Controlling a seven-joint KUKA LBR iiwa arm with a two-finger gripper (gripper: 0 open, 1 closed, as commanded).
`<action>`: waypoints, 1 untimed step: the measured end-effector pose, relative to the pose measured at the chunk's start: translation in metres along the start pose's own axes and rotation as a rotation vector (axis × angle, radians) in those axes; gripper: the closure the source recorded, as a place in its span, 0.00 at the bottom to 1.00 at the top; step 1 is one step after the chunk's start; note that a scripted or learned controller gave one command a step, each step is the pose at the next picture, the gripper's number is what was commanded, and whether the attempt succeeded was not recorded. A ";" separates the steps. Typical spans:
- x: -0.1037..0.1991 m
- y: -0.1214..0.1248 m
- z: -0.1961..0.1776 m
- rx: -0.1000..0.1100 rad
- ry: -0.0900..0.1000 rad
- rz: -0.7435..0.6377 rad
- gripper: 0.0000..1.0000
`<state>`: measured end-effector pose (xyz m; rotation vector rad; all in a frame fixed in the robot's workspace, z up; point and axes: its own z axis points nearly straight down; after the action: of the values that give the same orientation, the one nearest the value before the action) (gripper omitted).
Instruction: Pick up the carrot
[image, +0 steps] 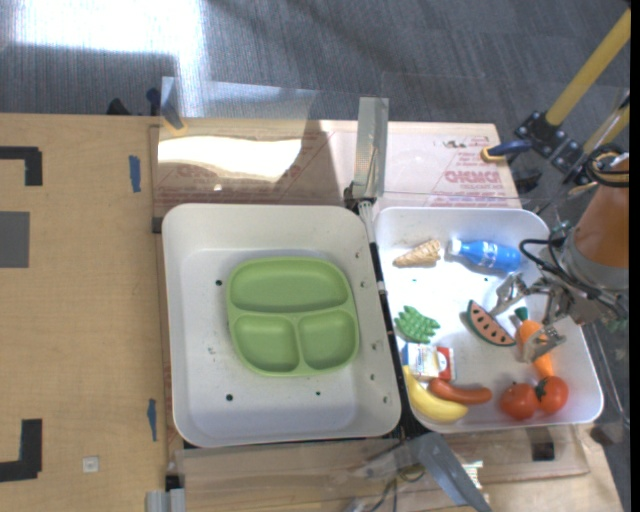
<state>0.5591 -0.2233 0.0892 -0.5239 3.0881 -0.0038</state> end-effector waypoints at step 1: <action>0.032 0.012 0.000 0.001 -0.001 0.422 0.00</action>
<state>0.5252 -0.2227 0.0894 0.1348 3.1280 -0.0016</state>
